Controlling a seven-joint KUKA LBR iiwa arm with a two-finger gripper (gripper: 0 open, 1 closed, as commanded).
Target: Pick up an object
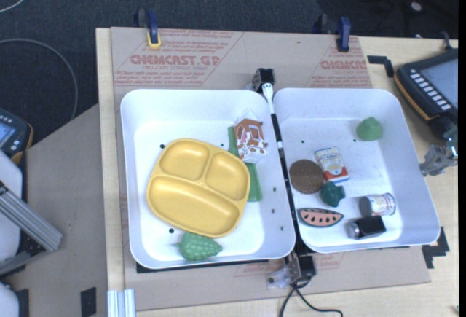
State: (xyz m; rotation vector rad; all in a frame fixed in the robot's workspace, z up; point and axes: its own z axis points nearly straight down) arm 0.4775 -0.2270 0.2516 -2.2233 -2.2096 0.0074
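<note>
Watermelon slice toy (321,218), red with green rind, lies in right bin (408,133); gripper (437,157) state unclear.

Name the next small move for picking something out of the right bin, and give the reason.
Probably swing the claw leftward over the right white bin, toward the light green lump. The claw sits at that bin's right rim, not above any item, and the lump lies alone in the upper right part, apart from the clustered brown disc and watermelon slice.

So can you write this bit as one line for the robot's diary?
stage: before pick | gripper: at right bin's right edge, holding nothing | left bin: yellow tray | right bin: watermelon slice untouched
</note>
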